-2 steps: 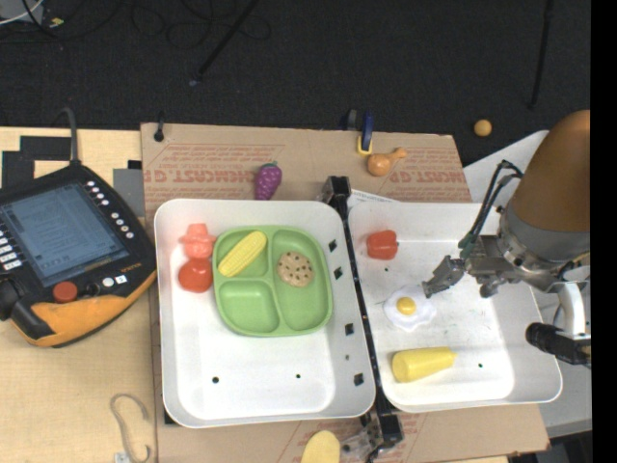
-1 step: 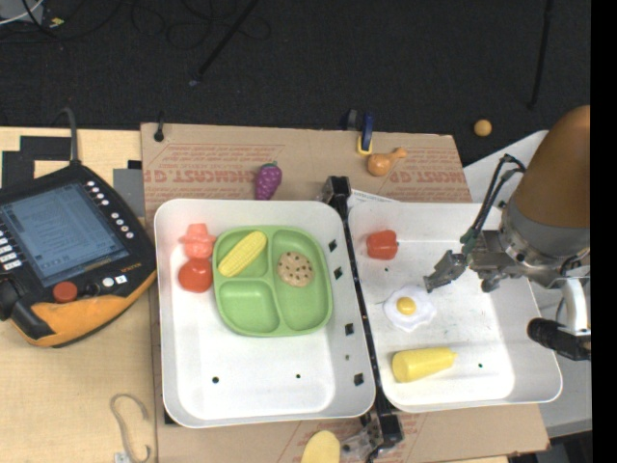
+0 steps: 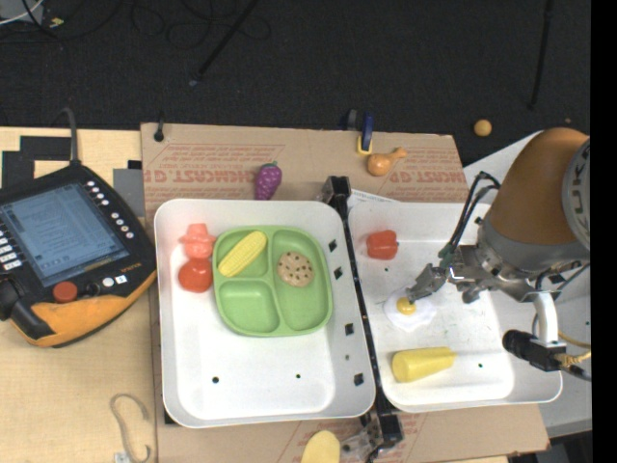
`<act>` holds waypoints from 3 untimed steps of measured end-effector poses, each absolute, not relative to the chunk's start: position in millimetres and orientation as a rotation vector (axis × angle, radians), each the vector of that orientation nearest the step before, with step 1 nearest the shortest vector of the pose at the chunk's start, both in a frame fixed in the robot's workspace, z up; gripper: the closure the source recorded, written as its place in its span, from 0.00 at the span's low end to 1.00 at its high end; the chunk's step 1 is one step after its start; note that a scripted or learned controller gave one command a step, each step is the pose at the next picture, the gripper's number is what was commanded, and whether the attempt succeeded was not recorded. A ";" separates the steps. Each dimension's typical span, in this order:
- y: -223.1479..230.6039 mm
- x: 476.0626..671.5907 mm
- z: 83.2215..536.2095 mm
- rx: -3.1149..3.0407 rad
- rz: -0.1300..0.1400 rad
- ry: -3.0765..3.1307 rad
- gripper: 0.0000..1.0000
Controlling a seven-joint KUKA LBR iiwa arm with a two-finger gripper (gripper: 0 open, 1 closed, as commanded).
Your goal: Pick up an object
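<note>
From the overhead camera I have the arm (image 3: pixel 540 210) reaching in from the right, with the gripper (image 3: pixel 416 297) low in the right bin (image 3: pixel 482 379), right at a fried egg (image 3: pixel 409 311). I judge this as the closing-in stage of the grab; I cannot tell whether the tips are apart or together, or whether they have the egg. Next I'd want a firm close and a straight lift, since a flat egg may slip. The right bin also holds a red piece (image 3: pixel 383 245) near its back and a yellow wedge (image 3: pixel 421 364) near its front. The left bin (image 3: pixel 251 394) holds a green divided tray (image 3: pixel 275 307) with corn (image 3: pixel 240 252) and a cookie (image 3: pixel 295 268), plus a pink toy (image 3: pixel 197 240) and a red ball (image 3: pixel 195 276) beside it.
</note>
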State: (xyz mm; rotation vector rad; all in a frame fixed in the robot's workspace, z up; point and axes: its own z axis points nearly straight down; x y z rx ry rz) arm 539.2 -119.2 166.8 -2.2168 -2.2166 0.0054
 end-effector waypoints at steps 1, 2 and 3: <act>-124.4 543.2 118.7 -2.217 0.006 -2.217 0.00; -122.4 543.3 86.3 -2.220 0.002 -2.219 0.00; -123.6 543.6 98.6 -2.225 -0.002 -2.213 1.00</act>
